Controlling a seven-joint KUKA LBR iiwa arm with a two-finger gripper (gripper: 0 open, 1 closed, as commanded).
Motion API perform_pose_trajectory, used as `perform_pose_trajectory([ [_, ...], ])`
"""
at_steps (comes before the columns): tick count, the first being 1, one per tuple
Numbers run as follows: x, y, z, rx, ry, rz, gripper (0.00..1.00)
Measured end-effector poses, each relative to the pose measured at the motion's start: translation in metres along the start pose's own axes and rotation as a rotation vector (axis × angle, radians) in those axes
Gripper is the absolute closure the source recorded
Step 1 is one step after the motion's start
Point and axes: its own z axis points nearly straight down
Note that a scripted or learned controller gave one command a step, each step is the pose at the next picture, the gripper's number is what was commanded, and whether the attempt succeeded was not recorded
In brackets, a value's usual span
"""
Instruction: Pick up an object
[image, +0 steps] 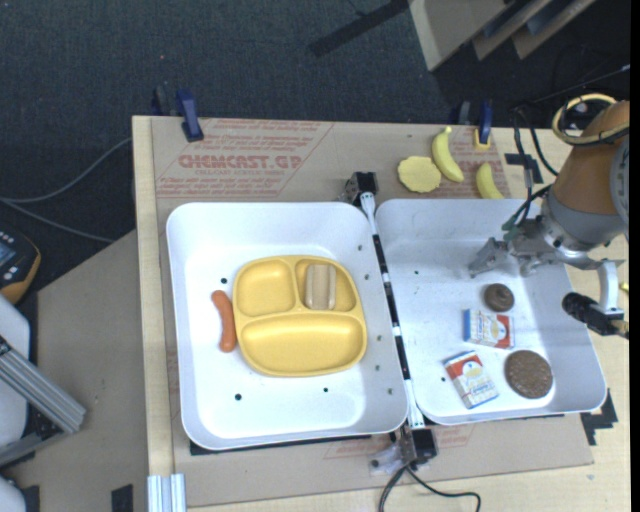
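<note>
Nearest, black connector (415, 445) with its cable, at the front edge where the two bins meet.

Then by size:

Bench (250, 160), brown board with red print, under everything.

Left bin (200, 250), white and shallow. Right bin (430, 230), white, edge to edge with the left one.

Arm (590, 190), grey with an orange band, reaching in from the right over the right bin's far right part.

Yellow divided tray (298, 340), flat in the middle of the left bin. Carries a beige piece (320, 286) in its far right compartment.

Gripper (508, 258), low over the far half of the right bin. Fingers spread apart, grasping nothing. Sits just beyond the small brown disc.

Orange sausage (225, 321), on the left bin's floor, touching the tray's left side or just beside it.

Large brown disc (528, 373), near the right bin's front right corner.

Red and white box (471, 379), left of the large disc, slightly tilted.

Blue and white packet (487, 327), between the box and the small disc.

Yellow round piece (420, 174) and two bananas (448, 156), on the bench beyond the right bin.

Small brown disc (498, 296), on the bin floor, near the gripper and apart from it.

Blue clamp (187, 115), at the bench's far left edge.
</note>
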Motion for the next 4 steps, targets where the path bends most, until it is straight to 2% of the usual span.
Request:
perform_pose_trajectory([
  [1, 0.041, -0.037, -0.017, 0.008, 0.007, -0.001, 0.00],
  [2, -0.017, 0.045, 0.011, 0.009, 0.021, -0.002, 0.00],
  [3, -0.007, -0.027, 0.010, 0.011, 0.007, 0.003, 0.00],
  [4, -0.008, -0.023, 0.000, 0.003, 0.003, 0.001, 1.00],
])
